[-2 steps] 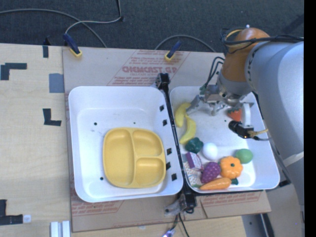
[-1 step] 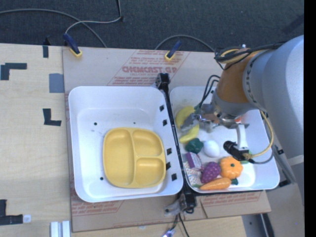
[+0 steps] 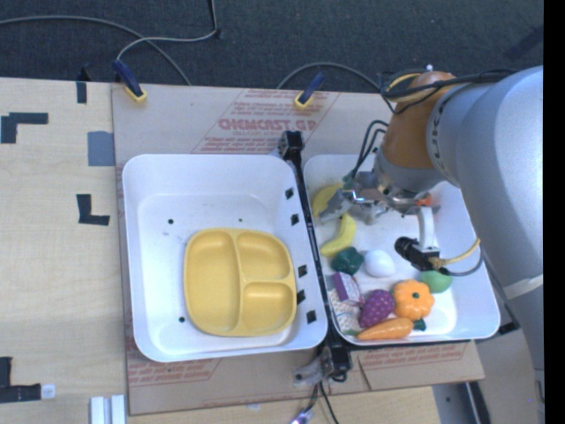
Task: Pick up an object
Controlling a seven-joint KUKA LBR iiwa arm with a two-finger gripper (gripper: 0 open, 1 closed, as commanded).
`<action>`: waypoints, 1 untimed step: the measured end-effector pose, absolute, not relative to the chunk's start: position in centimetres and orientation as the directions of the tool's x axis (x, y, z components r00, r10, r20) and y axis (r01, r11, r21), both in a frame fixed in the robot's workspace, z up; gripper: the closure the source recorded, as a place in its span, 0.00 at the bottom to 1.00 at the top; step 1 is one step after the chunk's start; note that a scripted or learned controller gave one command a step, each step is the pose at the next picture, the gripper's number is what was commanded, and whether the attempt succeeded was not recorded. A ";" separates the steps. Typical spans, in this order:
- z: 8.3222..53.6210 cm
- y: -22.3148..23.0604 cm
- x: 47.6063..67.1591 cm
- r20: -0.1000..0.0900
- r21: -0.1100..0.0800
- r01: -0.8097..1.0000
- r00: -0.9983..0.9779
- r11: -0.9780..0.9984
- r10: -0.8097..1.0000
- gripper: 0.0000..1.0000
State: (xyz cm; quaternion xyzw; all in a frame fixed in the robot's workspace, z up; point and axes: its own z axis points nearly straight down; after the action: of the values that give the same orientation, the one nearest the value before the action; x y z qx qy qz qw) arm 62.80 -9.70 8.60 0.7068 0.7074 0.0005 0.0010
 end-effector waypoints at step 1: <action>8.6 -9.7 63.7 0.000 0.001 1.000 -0.001 0.001 1.000 0.00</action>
State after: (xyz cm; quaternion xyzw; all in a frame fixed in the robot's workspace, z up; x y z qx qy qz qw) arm 63.72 -9.69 8.57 0.7069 0.7073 0.0001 0.0004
